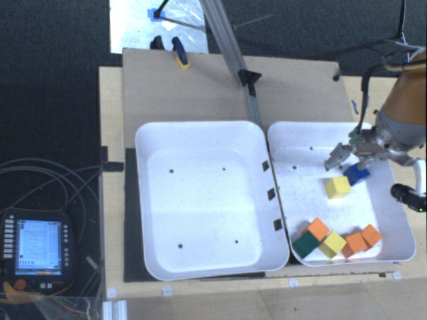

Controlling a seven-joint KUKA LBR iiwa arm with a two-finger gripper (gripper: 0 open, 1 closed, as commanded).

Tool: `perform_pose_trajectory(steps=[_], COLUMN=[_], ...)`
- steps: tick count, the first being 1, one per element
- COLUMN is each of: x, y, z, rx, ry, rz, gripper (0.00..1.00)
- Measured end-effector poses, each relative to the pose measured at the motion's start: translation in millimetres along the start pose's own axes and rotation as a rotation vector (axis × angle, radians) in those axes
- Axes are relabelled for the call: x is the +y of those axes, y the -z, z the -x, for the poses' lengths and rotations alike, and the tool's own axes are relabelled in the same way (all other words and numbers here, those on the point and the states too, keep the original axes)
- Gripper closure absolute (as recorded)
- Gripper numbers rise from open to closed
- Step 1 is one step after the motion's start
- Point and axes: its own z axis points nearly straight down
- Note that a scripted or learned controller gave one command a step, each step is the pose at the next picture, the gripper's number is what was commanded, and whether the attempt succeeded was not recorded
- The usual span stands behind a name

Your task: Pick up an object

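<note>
1. On the far left, off the tabletop (200, 79), a handheld control pendant (37, 249) lies on the dark floor with its cables looped beside it, probably kept out of the arm's reach.

2. Next comes the left bin (150, 149), which sits flush beside its twin. I take it for the drop-off side.

3. Along the seam between the bins, dark clips (272, 194) appear to hold the two rims together so neither shifts.

4. Further right, the right bin (280, 135) carries all the pieces. A loose cluster sits against its near wall: a green block (305, 245), an orange block (318, 229), a yellow block (331, 244) and two more orange blocks (362, 239), touching one another, which would make a clean grasp awkward.

5. Apart from the cluster, a lone yellow cube (337, 187) and a blue block (357, 175) lie near mid-bin, just beside each other. They look like the easier targets.

6. Furthest right, the end effector (350, 153) hangs low directly by the blue block. Whether it is spread or closed, or has hold of anything, I cannot tell from this angle.
</note>
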Motion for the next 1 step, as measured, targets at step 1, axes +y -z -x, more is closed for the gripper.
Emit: perform_pose_trajectory(steps=[1], x=[3.5], y=[-47.5], z=[8.9], rx=[-0.001], ry=[-0.002], rz=[0.000], gripper=[0.00])
